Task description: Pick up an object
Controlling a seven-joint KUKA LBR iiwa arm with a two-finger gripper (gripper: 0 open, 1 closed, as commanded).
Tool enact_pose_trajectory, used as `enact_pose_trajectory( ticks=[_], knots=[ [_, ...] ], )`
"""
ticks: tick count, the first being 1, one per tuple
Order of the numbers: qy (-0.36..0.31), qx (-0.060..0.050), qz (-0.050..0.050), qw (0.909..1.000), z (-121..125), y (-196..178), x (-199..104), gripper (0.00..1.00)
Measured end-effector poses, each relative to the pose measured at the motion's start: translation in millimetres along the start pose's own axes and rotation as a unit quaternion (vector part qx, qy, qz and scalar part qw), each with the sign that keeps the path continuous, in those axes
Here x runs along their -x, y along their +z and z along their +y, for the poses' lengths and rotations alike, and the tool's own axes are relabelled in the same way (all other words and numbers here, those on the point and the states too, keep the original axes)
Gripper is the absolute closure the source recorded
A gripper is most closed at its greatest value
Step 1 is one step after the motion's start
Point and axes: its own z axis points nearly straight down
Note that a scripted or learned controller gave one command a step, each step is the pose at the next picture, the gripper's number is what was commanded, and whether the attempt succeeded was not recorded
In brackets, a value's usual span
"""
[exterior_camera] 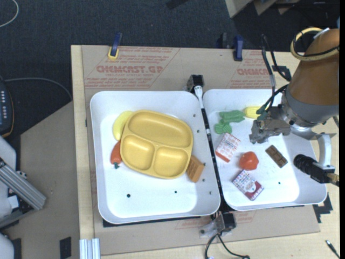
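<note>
The grey arm with its orange band reaches in from the right, and its dark two-finger gripper (262,134) hangs low over the right shallow white bin (288,196), near the bin's upper middle. Whether the fingers are spread or closed cannot be told from this angle, and nothing is seen between them.

In that right bin, a green plastic toy (227,120) lies at the upper left, with a small yellow piece (252,111) just beside it, close to the gripper. Below sit a white and red packet (228,147), a round red tomato-like toy (248,160), a brown chocolate-like bar (276,156) and a red and white pouch (247,184) nearest the front edge.

The left shallow white bin (156,198) carries a yellow divided plastic tray (156,143). A yellow banana-like piece (121,124) and a red and orange pepper-like toy (116,155) show at the tray's left side, and a tan block (195,170) rests at its lower right corner. Both bins sit on the cardboard-covered surface (161,63).
</note>
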Motion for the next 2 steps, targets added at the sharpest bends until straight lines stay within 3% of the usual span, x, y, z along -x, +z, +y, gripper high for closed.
enact_pose_trajectory(
  ticks=[2],
  knots=[
    [0.002,0.004,-0.002,1.0000,5,-9,2,1.00]
  ],
)
